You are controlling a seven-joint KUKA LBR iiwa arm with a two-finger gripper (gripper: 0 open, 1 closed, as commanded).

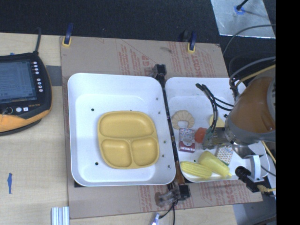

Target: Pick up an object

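The right bin (187,86) holds a pale croissant-shaped piece (183,119), a red and white carton (186,140), a small red-orange item (200,134), two yellow corn cobs (196,169) (214,163) and a speckled packet (225,154). My gripper (213,139) hangs low over this bin, just right of the red-orange item and above the upper corn cob. The wrist body covers its fingertips.
The left bin (82,125) holds a yellow divided plate (127,138). A teach pendant (21,92) lies on the bench at far left. Black cables (209,97) loop over the right bin. Clamps (191,41) pin the cardboard at the back.
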